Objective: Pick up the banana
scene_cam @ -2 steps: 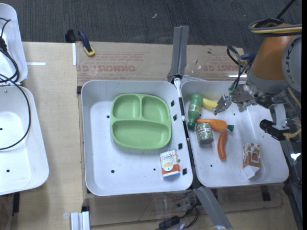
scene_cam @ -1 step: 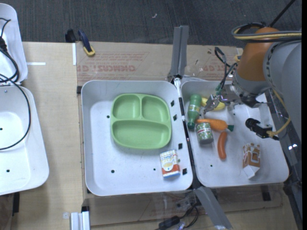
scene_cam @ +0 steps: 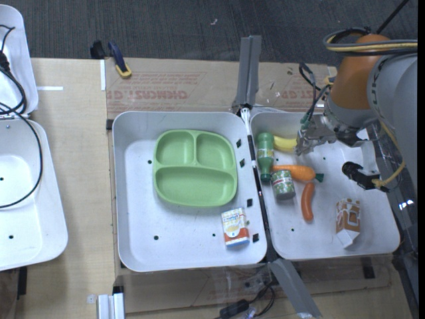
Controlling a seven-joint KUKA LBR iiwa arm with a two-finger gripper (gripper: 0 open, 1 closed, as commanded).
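- near the back edge of the right bin [scene_cam: 372, 248], toward its back-left corner, the banana [scene_cam: 286, 143] is seen lying flat on the white floor, just beside the upright green bottle [scene_cam: 265, 153].
- the banana's long axis is laid roughly left to right, along the bin's back wall, with one end toward the bottle and the other end toward the gripper [scene_cam: 305, 145].
- the gripper is found right at the banana's right-hand end, close enough that touching cannot be ruled out; the fruit lies to the left of it, toward the divider between the bins.
- whether the claw is wide or narrow cannot be told from this slant, and nothing is seen held in it.
- since the arm [scene_cam: 372, 78] reaches in from the right, a short shift leftward along the banana's length would be judged necessary, so that the fruit's middle is straddled across its short axis, not pinched at its tip.
- the carrot [scene_cam: 297, 172] and the small jar [scene_cam: 283, 184] are set nearer the bin's middle, apart from the banana, so little crowding is expected from that side; the bottle at the far end is judged the likelier thing to be nudged.
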